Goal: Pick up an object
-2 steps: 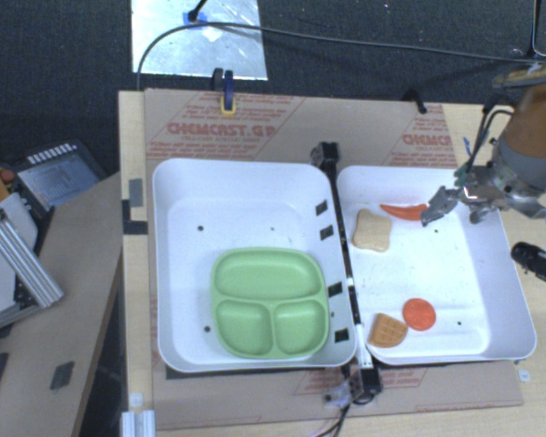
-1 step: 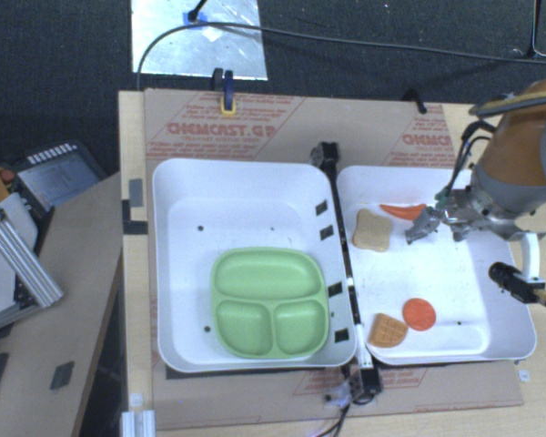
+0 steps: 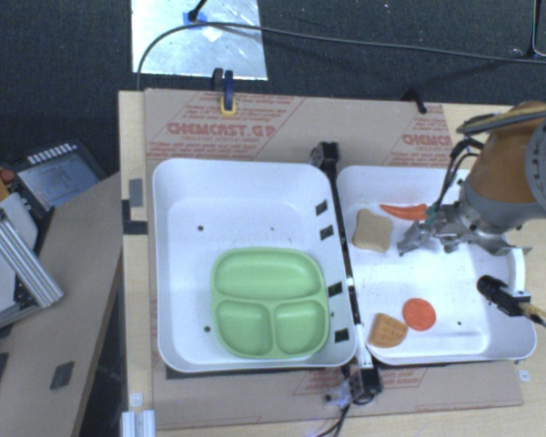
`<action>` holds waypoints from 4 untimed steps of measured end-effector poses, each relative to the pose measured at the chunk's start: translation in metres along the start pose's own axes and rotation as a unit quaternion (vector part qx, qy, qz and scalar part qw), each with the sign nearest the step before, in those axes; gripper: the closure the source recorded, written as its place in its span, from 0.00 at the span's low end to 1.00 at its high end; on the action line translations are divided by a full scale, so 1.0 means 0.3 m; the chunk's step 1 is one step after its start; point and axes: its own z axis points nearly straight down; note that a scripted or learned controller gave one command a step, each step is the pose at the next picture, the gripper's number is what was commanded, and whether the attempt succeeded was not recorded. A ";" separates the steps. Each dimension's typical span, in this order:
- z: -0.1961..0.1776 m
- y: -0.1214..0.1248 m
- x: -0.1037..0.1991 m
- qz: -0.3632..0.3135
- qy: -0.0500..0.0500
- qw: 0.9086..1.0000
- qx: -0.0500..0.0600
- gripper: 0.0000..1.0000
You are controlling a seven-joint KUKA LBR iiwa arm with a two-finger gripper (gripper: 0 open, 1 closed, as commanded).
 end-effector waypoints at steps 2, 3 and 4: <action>-0.195 -0.016 0.001 0.000 -0.001 1.000 -0.003 1.00; -0.374 -0.012 0.000 -0.001 -0.001 1.000 -0.003 1.00; -0.386 -0.061 0.138 -0.003 0.000 1.000 -0.001 1.00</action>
